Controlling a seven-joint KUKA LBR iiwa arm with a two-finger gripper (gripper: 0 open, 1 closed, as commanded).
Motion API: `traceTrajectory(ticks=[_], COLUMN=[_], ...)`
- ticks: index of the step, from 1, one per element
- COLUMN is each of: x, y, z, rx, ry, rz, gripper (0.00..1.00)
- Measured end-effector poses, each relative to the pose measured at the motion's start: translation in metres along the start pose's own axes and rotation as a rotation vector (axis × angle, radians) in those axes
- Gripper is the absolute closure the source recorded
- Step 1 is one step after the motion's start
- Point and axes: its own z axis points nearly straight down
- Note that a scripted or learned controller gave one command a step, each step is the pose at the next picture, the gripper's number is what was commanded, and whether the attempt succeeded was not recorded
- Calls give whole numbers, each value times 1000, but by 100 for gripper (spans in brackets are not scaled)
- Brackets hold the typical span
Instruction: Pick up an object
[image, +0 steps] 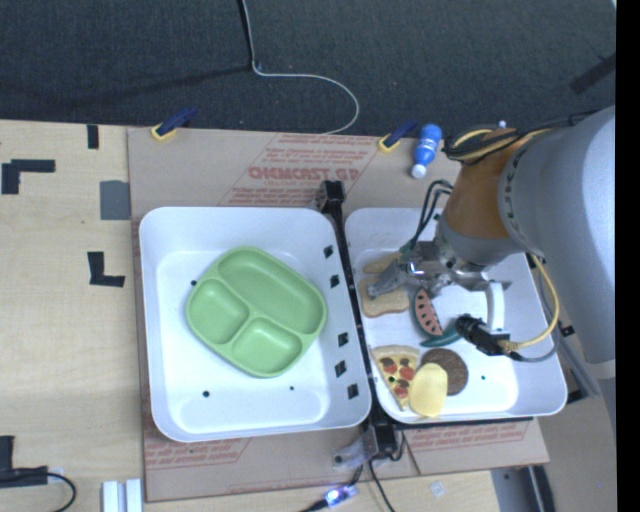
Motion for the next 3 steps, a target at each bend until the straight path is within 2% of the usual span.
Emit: traceTrajectory(ticks=[1,2,3], x=[-25,-6,-26], y=[21,66,0], z=[0,1,0], rx=[-1,-1,3], ry=[2,1,0], rz=[1,-3,4], gripper=[0,0,0])
